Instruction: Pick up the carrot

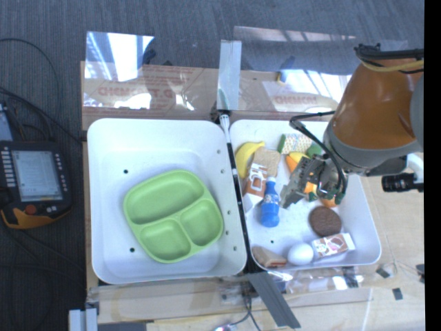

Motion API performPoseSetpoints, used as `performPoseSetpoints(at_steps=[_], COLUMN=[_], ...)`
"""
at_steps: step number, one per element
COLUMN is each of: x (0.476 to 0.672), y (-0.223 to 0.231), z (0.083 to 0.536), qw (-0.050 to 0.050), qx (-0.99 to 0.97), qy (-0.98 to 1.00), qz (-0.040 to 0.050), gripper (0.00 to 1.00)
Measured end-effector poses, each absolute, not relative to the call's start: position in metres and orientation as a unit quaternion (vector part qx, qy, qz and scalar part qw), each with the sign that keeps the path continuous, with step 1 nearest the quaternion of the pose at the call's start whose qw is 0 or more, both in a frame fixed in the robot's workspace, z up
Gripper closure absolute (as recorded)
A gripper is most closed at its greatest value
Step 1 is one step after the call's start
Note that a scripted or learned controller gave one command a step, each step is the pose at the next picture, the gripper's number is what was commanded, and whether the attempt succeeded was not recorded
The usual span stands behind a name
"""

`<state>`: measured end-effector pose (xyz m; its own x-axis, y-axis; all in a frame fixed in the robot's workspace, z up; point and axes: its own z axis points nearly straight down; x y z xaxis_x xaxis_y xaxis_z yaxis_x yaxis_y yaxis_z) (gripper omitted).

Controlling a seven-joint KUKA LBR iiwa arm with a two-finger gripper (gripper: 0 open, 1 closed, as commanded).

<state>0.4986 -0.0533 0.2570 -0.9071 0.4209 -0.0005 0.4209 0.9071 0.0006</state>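
Under the arm, carrot [324, 188] mostly hidden.

left bin: green tray [173, 214] | right bin: banana [247, 154], blue bottle [269, 207], possibly an egg [300, 254]

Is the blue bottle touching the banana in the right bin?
Apart. The camera view shows the blue bottle lying below the banana, with a cracker-like piece and a small packet lying between them.
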Motion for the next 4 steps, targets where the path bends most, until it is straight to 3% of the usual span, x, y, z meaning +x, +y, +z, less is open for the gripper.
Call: performPoseSetpoints(at_steps=[4], x=[0.502], y=[-0.052], z=[0.293], qw=[0.003], qx=[0.214], qy=[0.977], qz=[0.0001], gripper=[1.00])
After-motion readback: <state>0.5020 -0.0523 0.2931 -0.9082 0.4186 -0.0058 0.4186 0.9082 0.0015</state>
